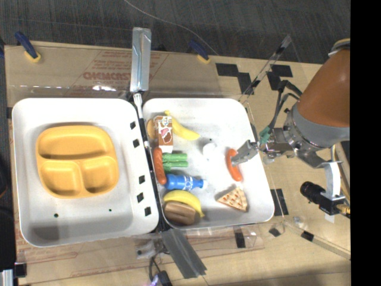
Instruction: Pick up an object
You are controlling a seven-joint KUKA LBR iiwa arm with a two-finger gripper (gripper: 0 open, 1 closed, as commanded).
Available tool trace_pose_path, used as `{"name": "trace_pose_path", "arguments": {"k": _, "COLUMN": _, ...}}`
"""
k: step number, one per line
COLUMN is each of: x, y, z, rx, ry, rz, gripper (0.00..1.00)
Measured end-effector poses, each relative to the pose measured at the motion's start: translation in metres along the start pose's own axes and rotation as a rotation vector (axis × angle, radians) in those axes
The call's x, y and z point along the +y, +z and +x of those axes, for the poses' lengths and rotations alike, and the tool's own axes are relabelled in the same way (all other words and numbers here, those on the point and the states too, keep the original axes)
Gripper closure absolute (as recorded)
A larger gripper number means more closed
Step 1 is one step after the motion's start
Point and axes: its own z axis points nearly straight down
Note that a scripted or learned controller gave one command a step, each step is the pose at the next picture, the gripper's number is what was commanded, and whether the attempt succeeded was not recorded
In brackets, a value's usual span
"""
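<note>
Orange-banded wrist of the arm (324, 100) sits highest in the camera view, coming in over the right rim of the right bin (253, 121). Landmark for everything below: the carrot.

Gripper (244, 154) hangs at the carrot's upper end, just right of it, tilted inward toward the bin's middle. Whether it touches the carrot (234, 164) I cannot tell; nor can I tell how the gripper is set, wide or narrow, since it reads as one grey-orange wedge from this angle. Nothing seen held.

Carrot lies lengthwise near the right wall, apart from its neighbours, which likely makes it the easiest pick and the probable target.

Below the carrot: pizza slice (233, 199), flat, near the bin's lower right corner.
Left of the carrot: small white object (209, 149), type unclear. Further left, a crowded column along the bin's left wall: milk carton (163, 130) with a banana (182, 130) leaning against it, hot dog (158, 166), green pieces (174, 159), blue bottle (184, 182), burger (182, 207). Packed touching, so harder to grasp singly.

Far left of the carrot, in the left bin (24, 159): yellow divided tray (76, 159), lying alone, probably a drop spot.

Judgement: grasp not yet made.
</note>
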Motion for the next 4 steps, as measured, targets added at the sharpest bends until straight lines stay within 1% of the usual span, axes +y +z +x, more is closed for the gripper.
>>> {"name": "trace_pose_path", "arguments": {"k": 1, "x": 0.078, "y": 0.085, "z": -0.031, "rx": 0.002, "ry": -0.199, "rz": 0.003, "gripper": 0.00}}
{"name": "trace_pose_path", "arguments": {"k": 2, "x": 0.112, "y": 0.018, "z": -0.015, "rx": -0.002, "ry": -0.012, "rz": -0.004, "gripper": 0.00}}
{"name": "trace_pose_path", "arguments": {"k": 3, "x": 0.037, "y": 0.135, "z": 0.083, "rx": 0.003, "ry": -0.090, "rz": 0.009, "gripper": 0.00}}
{"name": "trace_pose_path", "arguments": {"k": 4, "x": 0.012, "y": 0.175, "z": 0.014, "rx": 0.007, "ry": 0.164, "rz": -0.032, "gripper": 0.00}}
